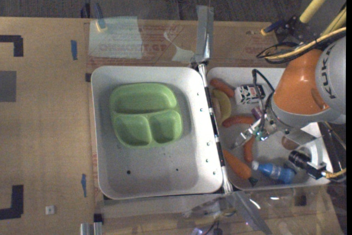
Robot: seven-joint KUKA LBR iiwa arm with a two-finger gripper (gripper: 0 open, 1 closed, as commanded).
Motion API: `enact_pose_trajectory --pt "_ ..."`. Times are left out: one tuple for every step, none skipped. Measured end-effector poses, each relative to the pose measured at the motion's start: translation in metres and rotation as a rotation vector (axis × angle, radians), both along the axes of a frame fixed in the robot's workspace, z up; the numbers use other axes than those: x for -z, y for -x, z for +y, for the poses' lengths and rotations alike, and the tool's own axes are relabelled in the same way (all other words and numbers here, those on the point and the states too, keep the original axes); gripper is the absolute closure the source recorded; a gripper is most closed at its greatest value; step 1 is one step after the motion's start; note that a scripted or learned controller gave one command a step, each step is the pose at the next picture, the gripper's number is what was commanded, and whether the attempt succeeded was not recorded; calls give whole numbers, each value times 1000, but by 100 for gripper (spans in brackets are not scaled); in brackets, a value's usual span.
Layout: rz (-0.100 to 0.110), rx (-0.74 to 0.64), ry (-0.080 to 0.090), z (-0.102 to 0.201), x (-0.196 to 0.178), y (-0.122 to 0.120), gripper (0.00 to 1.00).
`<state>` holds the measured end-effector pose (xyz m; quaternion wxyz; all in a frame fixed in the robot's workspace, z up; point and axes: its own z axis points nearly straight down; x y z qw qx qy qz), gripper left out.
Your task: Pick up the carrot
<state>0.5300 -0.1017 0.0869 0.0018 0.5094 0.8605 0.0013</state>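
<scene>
Two white bins sit on the wooden bench [44,118]. Carrot [236,163] lies in the right bin [275,184], near its front left corner. Gripper [257,132] hovers above it, fingers apart, holding nothing.

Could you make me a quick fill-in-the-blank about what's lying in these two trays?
The green divided plate sits in the ____ bin.
The plate has ____ compartments.
The carrot lies in the ____ bin, beside the blue bottle.
The arm's band is ____.

Missing words: left; three; right; orange
</scene>
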Motion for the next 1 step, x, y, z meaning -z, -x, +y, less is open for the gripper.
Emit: enact_pose_trajectory --pt "1 49 2 -47 0 34 0"
